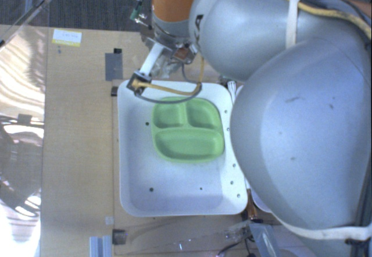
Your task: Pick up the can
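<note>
One plate (pixel 189 132) lies in the left bin (pixel 132 168); the pincer's (pixel 170 64) spread we cannot tell; we would seek the can beneath the arm (pixel 302 134).

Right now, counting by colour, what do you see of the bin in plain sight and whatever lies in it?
White: 1, the bin.
Green: 1, the divided plate lying in it.
Total: 2.

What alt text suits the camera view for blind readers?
A grey robot arm with an orange band covers the right side, its gripper at the far edge of a shallow white bin. A green divided plastic plate lies inside it.
</note>
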